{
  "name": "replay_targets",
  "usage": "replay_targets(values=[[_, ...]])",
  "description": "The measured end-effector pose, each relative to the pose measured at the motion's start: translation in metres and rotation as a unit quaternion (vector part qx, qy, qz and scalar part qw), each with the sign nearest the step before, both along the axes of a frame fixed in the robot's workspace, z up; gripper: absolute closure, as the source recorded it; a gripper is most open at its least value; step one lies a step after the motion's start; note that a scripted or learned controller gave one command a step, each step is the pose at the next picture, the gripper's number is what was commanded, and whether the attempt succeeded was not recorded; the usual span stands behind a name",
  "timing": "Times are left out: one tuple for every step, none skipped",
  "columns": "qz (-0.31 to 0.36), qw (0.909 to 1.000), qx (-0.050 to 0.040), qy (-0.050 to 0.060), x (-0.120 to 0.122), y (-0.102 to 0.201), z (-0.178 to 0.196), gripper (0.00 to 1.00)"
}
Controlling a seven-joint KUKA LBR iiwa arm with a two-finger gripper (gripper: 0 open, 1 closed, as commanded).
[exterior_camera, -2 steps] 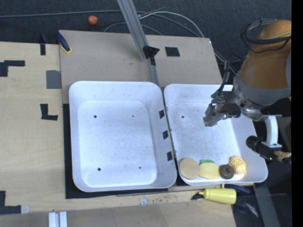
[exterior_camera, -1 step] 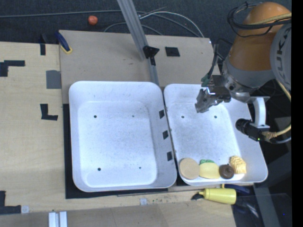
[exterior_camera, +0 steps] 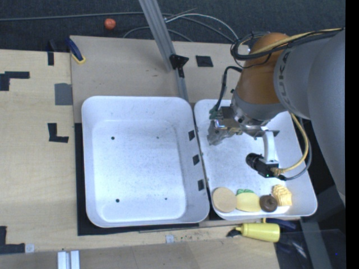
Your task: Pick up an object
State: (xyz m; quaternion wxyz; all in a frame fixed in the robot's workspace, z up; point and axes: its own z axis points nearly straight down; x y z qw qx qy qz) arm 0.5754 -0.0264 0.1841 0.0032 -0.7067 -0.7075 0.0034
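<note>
Jaws [exterior_camera: 216,137] high in right bin [exterior_camera: 300,206], toys [exterior_camera: 249,200] well below

no readable text, labels or numbers on anything here

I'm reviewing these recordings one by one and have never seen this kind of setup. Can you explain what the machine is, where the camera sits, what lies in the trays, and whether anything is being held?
The picture comes from one fixed camera above the bench, looking down at a slant. The big grey shape with an orange band is a robot arm reaching in from the right. At its end sits the gripper, a two-finger claw, low over the right bin. Beside that is the left bin. Along the right bin's near edge lie small toy items: a tan round piece, a yellow piece with a bit of green behind it, a dark brown round piece and a yellow ridged piece. I see nothing between the claw's fingers; the toys lie apart from it.
</note>
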Motion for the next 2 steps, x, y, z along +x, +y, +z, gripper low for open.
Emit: replay_targets(values=[[0.000, 1.0000, 0.0002, -0.004, 0.002, -0.001, 0.004, 0.00], [-0.003, 1.0000, -0.0012, -0.006, 0.047, -0.092, 0.060, 0.00]])
